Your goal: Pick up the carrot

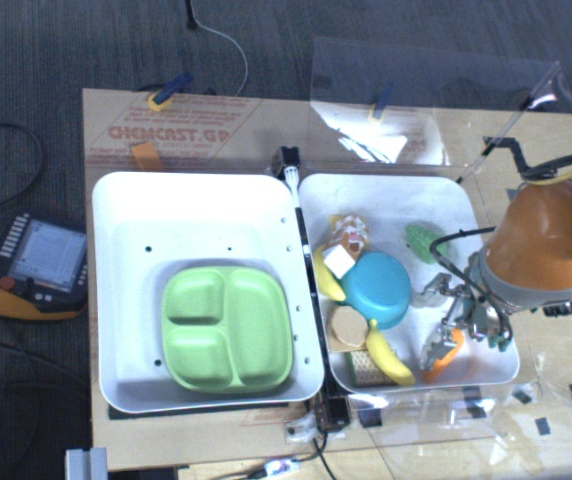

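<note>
- Carrot (445,356) sits low in the right bin (396,190), near its front right corner, just right of a banana (388,358).
- Directly over it I see my gripper (453,334), fingers straddling the orange tip; whether they have closed on it I cannot tell.
- I judge this the grasp step: next, confirm the pinch, then lift straight up clear of the blue bowl (380,290).

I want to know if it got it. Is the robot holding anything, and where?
Cannot tell. The gripper is right at the carrot, but the hold is too small to see.
</note>
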`<act>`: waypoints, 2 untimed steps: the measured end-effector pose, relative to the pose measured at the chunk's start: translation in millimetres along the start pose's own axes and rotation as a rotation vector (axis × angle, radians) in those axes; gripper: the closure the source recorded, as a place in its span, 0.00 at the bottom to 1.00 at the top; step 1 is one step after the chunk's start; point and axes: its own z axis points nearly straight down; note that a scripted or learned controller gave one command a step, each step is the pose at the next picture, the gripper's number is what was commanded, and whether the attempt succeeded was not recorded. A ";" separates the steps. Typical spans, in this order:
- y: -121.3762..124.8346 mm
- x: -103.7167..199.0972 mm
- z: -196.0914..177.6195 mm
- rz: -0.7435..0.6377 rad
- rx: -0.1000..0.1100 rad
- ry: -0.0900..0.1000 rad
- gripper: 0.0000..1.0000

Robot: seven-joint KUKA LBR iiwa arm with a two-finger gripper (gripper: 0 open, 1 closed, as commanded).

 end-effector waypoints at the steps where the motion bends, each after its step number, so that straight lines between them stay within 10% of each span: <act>1: -25.1 -6.3 0.2 -0.339 -0.005 0.001 0.00; 2: -24.8 -9.1 0.8 -0.019 0.000 0.009 0.00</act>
